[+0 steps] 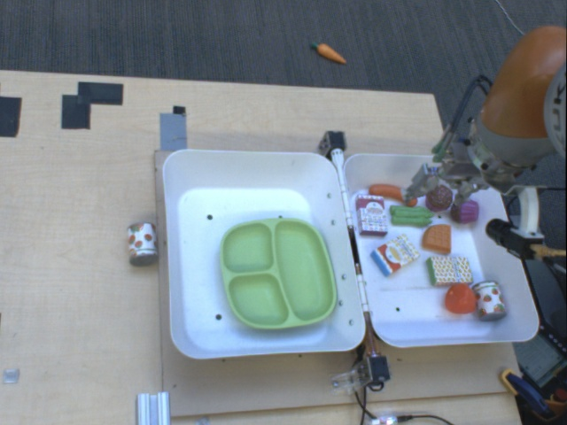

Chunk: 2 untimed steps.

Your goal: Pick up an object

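Claw [427, 184] low over right bin [523, 326], by the dark red ball [438, 199] & green pod [412, 214]; can't tell its state. Nothing visibly lifted yet, so pick prob. not done; toys lie in bin.

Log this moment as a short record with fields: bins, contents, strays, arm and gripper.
left bin: holds a green divided plate
right bin: toy food, among it a green vegetable, a purple piece, an orange wedge and a small can
strays: a can on the bench left of the bins; a carrot on the floor beyond
arm: reaches in from the right
gripper: low over the right bin's far end, by the purple piece; finger state unclear
held: nothing visibly
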Each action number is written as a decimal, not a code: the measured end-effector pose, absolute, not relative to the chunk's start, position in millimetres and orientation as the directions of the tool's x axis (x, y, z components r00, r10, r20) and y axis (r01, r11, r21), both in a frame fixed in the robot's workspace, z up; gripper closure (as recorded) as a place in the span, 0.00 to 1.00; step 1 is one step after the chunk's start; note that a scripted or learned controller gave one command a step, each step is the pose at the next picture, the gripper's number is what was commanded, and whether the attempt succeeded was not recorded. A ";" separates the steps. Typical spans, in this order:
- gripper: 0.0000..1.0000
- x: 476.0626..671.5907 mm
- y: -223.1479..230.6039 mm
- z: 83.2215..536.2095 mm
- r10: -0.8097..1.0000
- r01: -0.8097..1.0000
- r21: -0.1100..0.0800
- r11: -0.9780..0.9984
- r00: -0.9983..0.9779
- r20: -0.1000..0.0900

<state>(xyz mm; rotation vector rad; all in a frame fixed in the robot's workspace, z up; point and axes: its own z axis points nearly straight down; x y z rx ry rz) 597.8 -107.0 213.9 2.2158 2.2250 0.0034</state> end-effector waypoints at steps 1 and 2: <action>0.00 609.1 -98.6 109.2 1.000 1.000 0.002 0.005 -0.005 0.000; 0.00 554.4 -89.2 86.9 1.000 1.000 0.008 0.002 -0.002 -0.001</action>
